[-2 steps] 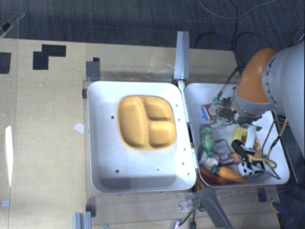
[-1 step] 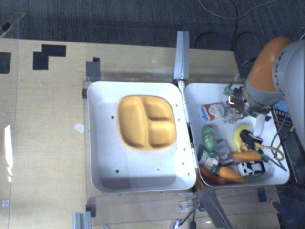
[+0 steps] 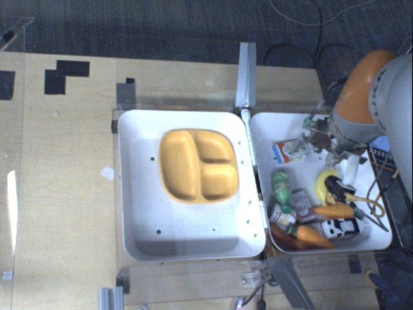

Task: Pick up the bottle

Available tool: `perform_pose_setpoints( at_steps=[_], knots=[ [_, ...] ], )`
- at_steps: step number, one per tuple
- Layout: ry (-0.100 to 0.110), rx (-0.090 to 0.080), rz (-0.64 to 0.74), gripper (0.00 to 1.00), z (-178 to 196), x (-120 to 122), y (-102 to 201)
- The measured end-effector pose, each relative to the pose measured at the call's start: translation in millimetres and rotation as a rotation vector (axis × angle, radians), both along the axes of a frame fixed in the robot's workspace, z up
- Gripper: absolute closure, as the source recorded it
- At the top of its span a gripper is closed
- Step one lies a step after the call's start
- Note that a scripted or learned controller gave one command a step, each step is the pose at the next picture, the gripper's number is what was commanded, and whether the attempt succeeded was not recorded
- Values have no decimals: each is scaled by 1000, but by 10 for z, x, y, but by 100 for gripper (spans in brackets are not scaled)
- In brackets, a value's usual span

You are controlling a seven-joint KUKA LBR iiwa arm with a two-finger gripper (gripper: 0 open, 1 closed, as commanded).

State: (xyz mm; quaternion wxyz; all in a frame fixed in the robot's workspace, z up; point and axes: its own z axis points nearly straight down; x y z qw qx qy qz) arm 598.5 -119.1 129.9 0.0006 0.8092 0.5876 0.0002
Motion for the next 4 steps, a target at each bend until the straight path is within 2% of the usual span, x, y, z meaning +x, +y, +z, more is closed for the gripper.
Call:
perform_pose_setpoints(
  at_steps=[1,2,3,4],
  knots=[
    [-12,-1,136,0,-410,-672,352],
    [-9,1,-181,0,-424,107,168],
    [-13,1,-171,100,-311,131,189],
    [-7,3,-713,100,-418,238,13]
  ],
)
